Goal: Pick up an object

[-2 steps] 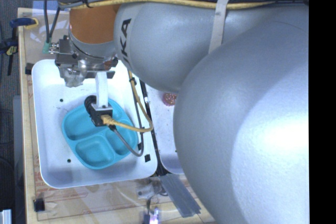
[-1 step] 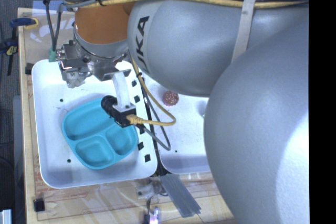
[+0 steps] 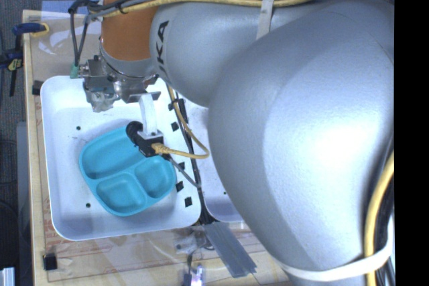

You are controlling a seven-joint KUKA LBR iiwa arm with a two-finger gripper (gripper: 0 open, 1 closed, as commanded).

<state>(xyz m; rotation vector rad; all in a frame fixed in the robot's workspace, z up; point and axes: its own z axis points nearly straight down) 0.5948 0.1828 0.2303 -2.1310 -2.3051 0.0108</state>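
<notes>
A pale wooden bench (image 3: 120, 252) under a clear sheet carries two shallow white plastic bins side by side. The left bin (image 3: 60, 211) sits square on it, with bare bench along its left and near sides. The right bin (image 3: 224, 209) shows its near-left corner just beside it. A blue clamp (image 3: 28, 29) grips the far-left corner.

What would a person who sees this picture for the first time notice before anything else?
The big grey arm covers most of the right side of the view, and its orange band stands out at the top left. In the left white bin lies a bright blue tray with three compartments. The gripper hangs over the bin's far left corner, just beyond the tray.
</notes>
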